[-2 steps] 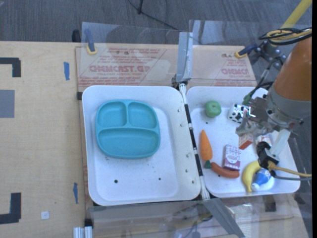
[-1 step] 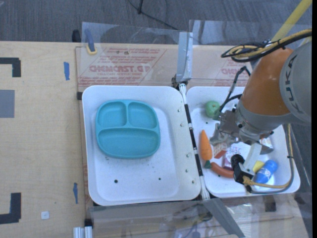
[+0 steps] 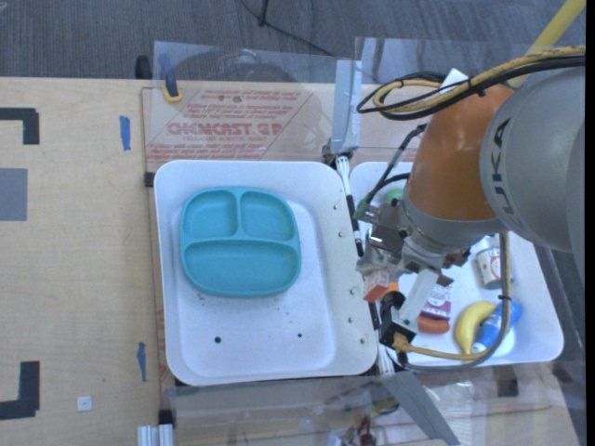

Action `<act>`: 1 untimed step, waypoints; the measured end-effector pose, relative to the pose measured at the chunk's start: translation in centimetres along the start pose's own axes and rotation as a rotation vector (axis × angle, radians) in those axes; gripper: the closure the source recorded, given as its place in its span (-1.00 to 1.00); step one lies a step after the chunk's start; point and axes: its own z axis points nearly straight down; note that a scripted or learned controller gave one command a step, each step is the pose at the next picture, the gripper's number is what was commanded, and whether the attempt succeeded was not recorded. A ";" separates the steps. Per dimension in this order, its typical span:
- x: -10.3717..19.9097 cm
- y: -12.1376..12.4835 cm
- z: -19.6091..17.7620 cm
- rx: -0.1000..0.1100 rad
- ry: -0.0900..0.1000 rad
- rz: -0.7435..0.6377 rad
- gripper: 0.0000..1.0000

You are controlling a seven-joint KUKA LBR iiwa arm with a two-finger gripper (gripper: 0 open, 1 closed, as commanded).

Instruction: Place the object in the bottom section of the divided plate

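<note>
Fingers (image 3: 376, 269) sit low over the inner rim of the right bin (image 3: 544, 342), next to the wall it shares with the left bin (image 3: 321, 342). The wrist covers them, so I can't tell if they're open, closed or gripping anything. Blue divided plate (image 3: 240, 242) lies flat in the left bin, well apart from the fingers on view-left, with its big single section facing the near edge of the surface (image 3: 74, 277) and the two small sections on the far side. Small orange piece (image 3: 379, 294) is just below the fingers, can't tell if it's touching. Further view-right of them, in the right bin: red-orange item (image 3: 433, 324), banana (image 3: 472, 324), blue item (image 3: 499, 320) right against the banana, white packet (image 3: 489, 267) near the far side.
</note>
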 end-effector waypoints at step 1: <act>-0.5 3.4 -8.2 0.000 -0.001 0.156 1.00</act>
